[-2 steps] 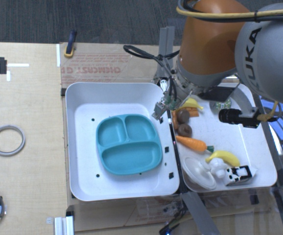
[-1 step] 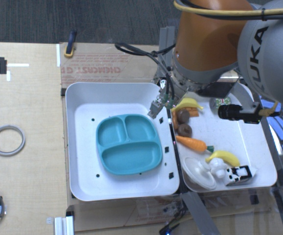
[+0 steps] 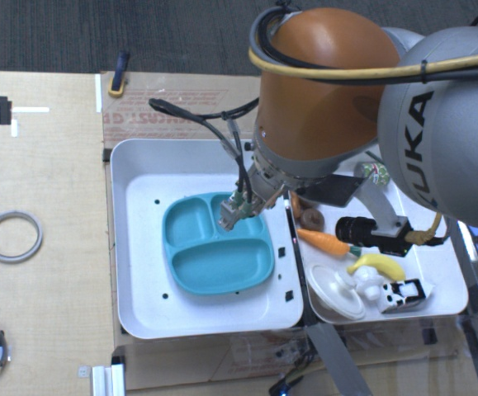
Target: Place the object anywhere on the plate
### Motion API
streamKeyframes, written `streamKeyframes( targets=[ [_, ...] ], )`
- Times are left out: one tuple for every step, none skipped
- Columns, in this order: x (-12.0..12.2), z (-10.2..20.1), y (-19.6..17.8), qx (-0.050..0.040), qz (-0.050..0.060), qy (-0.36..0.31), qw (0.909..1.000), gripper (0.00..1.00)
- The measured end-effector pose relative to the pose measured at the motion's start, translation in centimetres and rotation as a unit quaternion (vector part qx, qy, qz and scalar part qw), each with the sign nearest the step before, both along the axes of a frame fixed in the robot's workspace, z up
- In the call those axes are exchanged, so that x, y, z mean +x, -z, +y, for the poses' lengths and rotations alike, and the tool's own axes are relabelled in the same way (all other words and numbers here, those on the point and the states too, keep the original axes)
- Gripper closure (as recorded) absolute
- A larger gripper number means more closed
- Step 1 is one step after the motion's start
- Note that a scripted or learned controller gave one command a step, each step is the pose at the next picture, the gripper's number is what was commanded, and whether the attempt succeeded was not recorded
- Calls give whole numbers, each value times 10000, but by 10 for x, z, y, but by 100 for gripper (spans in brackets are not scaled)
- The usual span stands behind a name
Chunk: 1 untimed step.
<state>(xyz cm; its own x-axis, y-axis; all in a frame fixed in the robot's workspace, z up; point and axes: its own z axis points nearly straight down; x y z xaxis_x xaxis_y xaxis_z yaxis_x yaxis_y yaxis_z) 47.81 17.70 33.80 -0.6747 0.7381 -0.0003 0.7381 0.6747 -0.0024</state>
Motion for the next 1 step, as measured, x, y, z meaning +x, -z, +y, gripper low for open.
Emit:
streamKeyframes(
  targets=[
    [1,-63,-71,2,-19,-982,9952,100]
  ],
)
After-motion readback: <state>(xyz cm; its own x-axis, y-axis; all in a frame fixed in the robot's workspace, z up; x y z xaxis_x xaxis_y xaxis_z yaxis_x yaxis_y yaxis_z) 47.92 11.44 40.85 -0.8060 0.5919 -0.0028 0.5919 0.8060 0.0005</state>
